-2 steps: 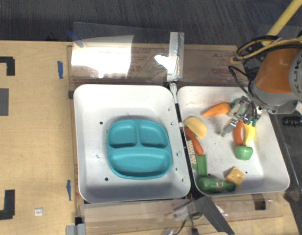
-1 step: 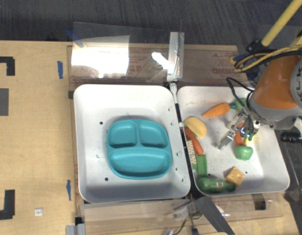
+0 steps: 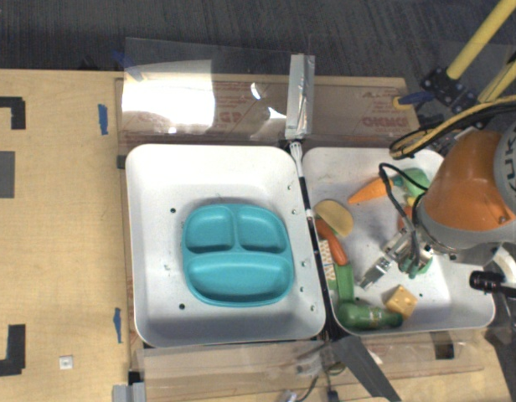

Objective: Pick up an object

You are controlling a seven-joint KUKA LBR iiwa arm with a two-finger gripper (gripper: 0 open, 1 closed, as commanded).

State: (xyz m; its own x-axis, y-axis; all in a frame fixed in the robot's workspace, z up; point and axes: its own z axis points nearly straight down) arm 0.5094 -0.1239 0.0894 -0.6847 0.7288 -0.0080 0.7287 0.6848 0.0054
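Reaching in from right, arm [image 3: 463, 191] bent down — right bin [image 3: 459, 308].

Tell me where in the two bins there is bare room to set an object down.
Left bin: a bare white ring of floor lies all round the teal tray, widest behind it.
Right bin: crowded. The carrot, bread piece, cucumber and block ring the gripper. Bare patches: the back left corner, and the front right beside the block.
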